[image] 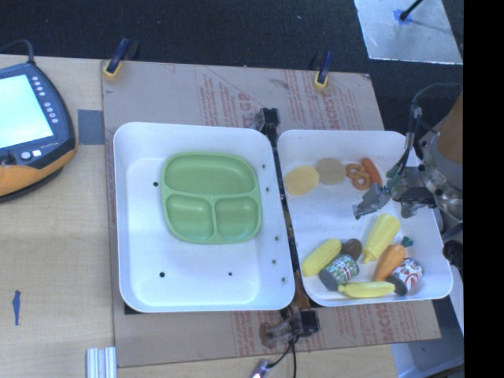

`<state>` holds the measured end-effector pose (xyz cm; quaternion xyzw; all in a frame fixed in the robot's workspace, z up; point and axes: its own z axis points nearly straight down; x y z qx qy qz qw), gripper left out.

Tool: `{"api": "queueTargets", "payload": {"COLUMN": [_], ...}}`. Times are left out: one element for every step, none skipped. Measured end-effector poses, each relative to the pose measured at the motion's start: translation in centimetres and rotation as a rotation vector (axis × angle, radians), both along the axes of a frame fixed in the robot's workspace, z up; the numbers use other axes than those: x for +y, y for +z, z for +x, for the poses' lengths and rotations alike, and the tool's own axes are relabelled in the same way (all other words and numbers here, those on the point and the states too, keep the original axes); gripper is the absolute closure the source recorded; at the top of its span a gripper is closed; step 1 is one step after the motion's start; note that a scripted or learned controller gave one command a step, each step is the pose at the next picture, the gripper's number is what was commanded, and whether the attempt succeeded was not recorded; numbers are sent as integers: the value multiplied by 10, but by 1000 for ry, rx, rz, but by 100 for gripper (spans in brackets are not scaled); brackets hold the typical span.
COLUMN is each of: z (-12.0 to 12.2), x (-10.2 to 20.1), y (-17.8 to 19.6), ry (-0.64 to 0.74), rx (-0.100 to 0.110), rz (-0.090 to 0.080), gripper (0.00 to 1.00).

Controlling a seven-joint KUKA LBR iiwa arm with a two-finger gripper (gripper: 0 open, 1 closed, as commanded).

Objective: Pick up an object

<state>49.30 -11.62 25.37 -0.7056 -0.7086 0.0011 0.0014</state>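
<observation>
So far nothing is lifted: the end effector (376, 204) hangs spread and bare above the right bin (315, 292), near the yellow corn (381, 235); grasping remains.

Two white bins (134, 211), one green tray (211, 198), two cans (340, 270).

The robot arm (442, 152) reaches in from the right edge, its orange band partly showing. Its dark wrist angles down and leftward, ending in the tool (368, 208), whose two grey fingers are slightly parted.
</observation>
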Motion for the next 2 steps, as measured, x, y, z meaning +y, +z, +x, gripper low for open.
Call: {"api": "queueTargets", "payload": {"z": [105, 71], "x": [-59, -89], "y": [-40, -151], "ry": [0, 0], "rx": [1, 3], "rz": [-2, -1], "gripper": [0, 0]}}
